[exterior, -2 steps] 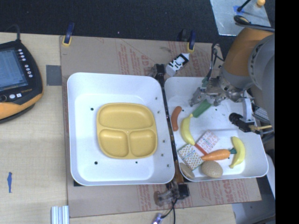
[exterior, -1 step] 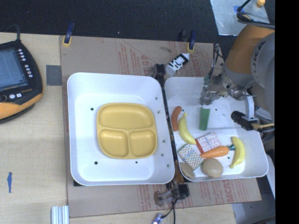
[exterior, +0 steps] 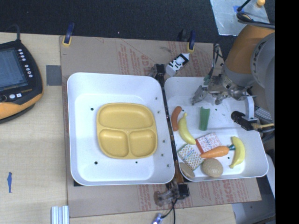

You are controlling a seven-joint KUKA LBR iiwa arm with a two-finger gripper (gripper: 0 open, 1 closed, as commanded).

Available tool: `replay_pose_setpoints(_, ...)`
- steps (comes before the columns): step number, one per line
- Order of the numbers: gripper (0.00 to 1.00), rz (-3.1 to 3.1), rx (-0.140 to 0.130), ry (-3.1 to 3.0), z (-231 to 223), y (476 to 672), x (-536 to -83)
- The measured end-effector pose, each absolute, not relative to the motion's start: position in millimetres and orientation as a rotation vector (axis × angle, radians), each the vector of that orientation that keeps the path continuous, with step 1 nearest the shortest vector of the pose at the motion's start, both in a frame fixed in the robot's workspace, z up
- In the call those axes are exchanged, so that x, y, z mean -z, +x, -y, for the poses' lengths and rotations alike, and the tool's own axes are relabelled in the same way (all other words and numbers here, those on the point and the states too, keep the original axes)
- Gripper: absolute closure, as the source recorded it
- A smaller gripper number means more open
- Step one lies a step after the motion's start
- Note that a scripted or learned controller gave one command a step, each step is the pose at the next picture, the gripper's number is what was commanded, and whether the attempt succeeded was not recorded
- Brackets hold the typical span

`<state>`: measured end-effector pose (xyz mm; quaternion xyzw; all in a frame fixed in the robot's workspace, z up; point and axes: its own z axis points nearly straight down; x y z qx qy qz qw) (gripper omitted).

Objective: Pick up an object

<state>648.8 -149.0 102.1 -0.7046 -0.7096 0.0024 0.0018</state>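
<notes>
My gripper (exterior: 208,96) hangs over the far part of the right bin (exterior: 261,171), its fingers spread open with nothing between them. Just in front of it a green block (exterior: 204,118) lies on the bin floor. To the left lie a red sausage (exterior: 175,117) and a yellow banana (exterior: 185,129). Nearer the front are a red-and-white packet (exterior: 208,141), a carrot (exterior: 216,151), a second banana (exterior: 238,151), a checkered packet (exterior: 189,154) and a tan potato (exterior: 212,167).
The left bin (exterior: 79,167) holds a yellow divided plate (exterior: 126,129). A control pendant (exterior: 16,78) lies at the bench's left edge. Clamps and a black-and-white tag (exterior: 177,63) sit behind the bins. The arm's body (exterior: 247,55) covers the right bin's far right corner.
</notes>
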Motion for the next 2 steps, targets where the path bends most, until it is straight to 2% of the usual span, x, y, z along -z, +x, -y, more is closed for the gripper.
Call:
replay_pose_setpoints(1, 0.0, 2.224, -0.007, -2.214, 152, 605.3, -91)
replay_pose_setpoints(2, 1.0, 2.226, -0.009, -2.212, 152, 605.5, -102)
